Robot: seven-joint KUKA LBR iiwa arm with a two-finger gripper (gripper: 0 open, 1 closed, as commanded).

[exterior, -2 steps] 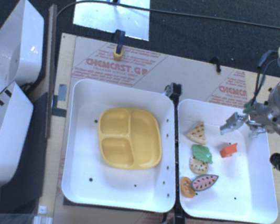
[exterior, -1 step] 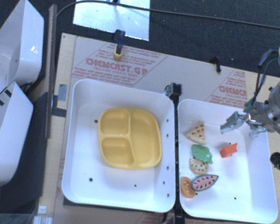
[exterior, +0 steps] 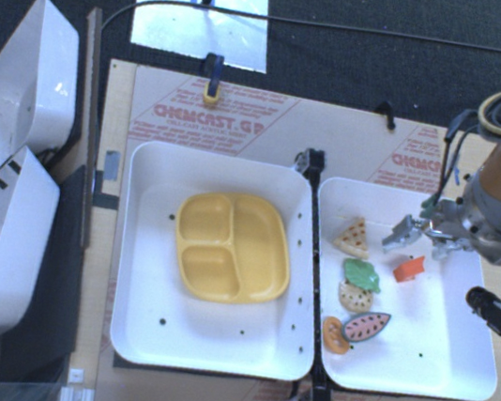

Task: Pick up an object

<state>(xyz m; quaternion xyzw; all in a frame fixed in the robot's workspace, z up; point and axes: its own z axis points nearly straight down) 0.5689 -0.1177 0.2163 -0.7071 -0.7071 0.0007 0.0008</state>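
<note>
My claw [exterior: 406, 234] hangs over the upper part of the right bin [exterior: 459, 377], reaching in from the right with my orange-banded wrist behind it. The fingers look parted, with nothing between them; I judge the claw open and empty, though the spread is hard to gauge from this slant.

Just beside it, a little lower and to the right, lies a small red piece [exterior: 409, 269], the nearest thing to grab. I judge I hover here because this corner of the bin gives me a clean drop onto it without crowding the wall.

To the left of the claw sits a pizza slice [exterior: 354, 237], apart from the rest. Below that the toys bunch up: a green leaf [exterior: 363, 275] overlapping a cookie [exterior: 354, 298], then a watermelon slice [exterior: 366, 327] touching an orange slice [exterior: 336, 334] near the divider. That cluster is a poorer target, I think, since closing there risks catching two at once.

The left bin [exterior: 156, 227] holds a yellow tray [exterior: 233, 247], lying flat in the middle, well apart from my claw.
</note>
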